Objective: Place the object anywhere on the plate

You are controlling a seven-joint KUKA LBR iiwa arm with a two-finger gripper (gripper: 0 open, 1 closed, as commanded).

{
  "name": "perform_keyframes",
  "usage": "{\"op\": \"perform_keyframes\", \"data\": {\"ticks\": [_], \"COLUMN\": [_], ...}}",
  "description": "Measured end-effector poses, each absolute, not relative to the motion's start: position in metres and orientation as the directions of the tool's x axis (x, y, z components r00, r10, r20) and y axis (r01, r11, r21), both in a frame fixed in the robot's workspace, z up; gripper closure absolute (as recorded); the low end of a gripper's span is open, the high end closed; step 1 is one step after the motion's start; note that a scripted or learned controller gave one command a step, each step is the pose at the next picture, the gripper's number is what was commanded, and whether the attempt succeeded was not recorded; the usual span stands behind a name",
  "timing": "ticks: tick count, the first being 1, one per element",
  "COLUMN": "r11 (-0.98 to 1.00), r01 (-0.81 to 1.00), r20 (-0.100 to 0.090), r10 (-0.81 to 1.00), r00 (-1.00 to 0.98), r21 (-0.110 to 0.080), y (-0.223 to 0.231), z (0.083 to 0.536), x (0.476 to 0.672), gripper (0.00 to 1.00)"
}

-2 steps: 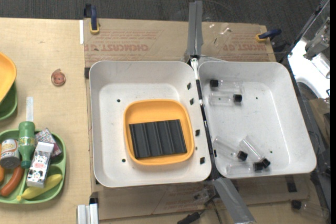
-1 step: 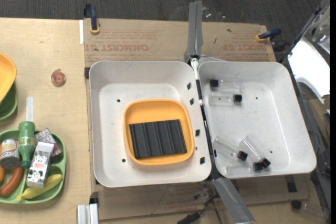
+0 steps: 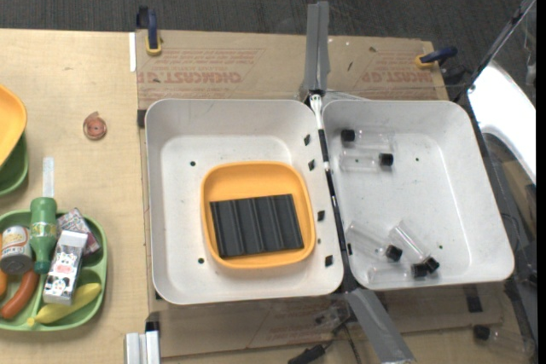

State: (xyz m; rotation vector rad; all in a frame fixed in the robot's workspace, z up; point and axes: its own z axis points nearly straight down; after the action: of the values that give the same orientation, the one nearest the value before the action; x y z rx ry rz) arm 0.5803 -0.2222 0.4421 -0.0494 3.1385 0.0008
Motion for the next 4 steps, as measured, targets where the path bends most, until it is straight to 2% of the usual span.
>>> {"op": "perform_keyframes", "data": {"ticks": [1, 2, 3, 4], "r11": [0.921, 0.705, 0.589, 0.589], "r01": [-0.388, -0.709, -0.808, -0.808], "r20": [-0.003, -0.004, -0.003, -0.003], "r10": [-0.388, -0.709, -0.808, -0.808], "r00": [-0.921, -0.705, -0.589, -0.589], "r21": [0.0, -0.001, 0.0, 0.0], "y": [-0.222, -0.222, -0.222, -0.222], "z": [0.442, 0.441, 0.442, 0.442], "x": [0.518, 0.552, 0.486, 0.486], "gripper": [1.0, 1.0, 1.0, 0.0]}}
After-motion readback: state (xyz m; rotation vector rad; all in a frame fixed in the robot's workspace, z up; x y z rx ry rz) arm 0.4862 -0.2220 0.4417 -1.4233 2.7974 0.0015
